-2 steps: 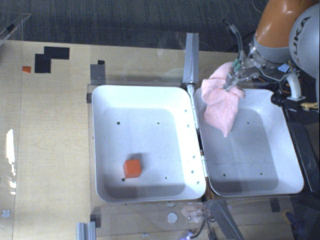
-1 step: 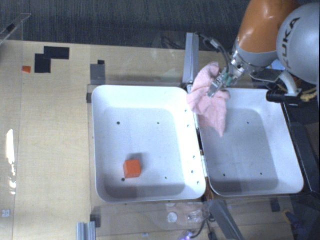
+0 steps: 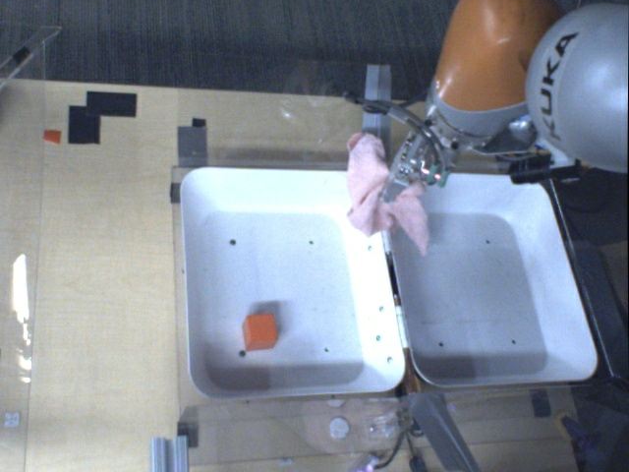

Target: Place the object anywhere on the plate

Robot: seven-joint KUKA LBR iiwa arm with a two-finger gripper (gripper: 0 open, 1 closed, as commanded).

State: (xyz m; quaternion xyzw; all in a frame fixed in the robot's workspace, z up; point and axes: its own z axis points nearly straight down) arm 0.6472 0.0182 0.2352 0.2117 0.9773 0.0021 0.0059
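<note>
The tabletop [image 3: 88, 293], a light wooden surface, carries two shallow white bins placed side by side and touching along their inner rims. The left bin [image 3: 206, 264] holds a small orange block [image 3: 260, 331] near its lower left area, resting flat on the bin floor. The right bin [image 3: 550, 293] is positioned beneath the arm's reach.

The arm [image 3: 531, 57] enters from the upper right. Its grey housing and orange band are seen above the upper edge of the right bin, with the wrist angled downward and toward the left, so that the gripper [image 3: 405, 180] is located over the upper part of the seam between the two bins.

A pink cloth [image 3: 373, 200] is pinched between the fingers of the gripper, which are closed on the fabric. The cloth is suspended from the gripper in a crumpled state: one fold is draped to the left over the upper right corner of the left bin, and another is hung down to the right over the right bin's upper left area.

Black and orange markers [image 3: 93, 116] are fixed to the tabletop at upper left.
</note>
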